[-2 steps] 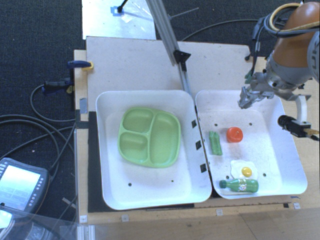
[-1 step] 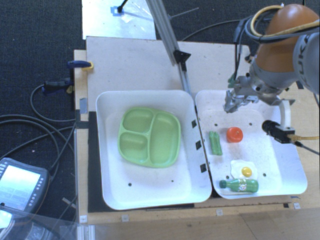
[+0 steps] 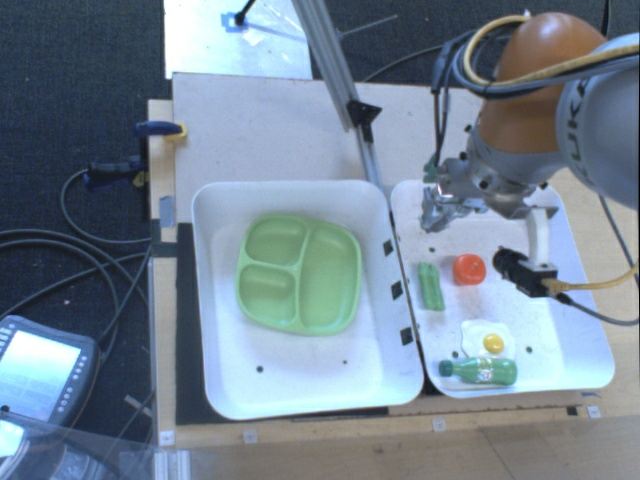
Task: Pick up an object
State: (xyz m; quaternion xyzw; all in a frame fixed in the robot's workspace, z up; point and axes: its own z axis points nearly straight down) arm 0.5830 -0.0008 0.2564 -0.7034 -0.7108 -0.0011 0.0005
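My gripper [image 3: 436,214] hangs over the far left part of the right bin [image 3: 580,363], with nothing visible between its fingers. Below it in that bin lie a green stick-shaped piece [image 3: 430,286] and a small red round object [image 3: 469,269]. Nearer the front edge sit a toy fried egg [image 3: 487,340] and a green bottle [image 3: 480,371] lying on its side.
The left bin [image 3: 215,298] holds a light green divided plate [image 3: 300,274]. A metal pole [image 3: 330,53] slants across the bench behind the bins. Cables and a pendant [image 3: 35,368] lie on the floor at left.
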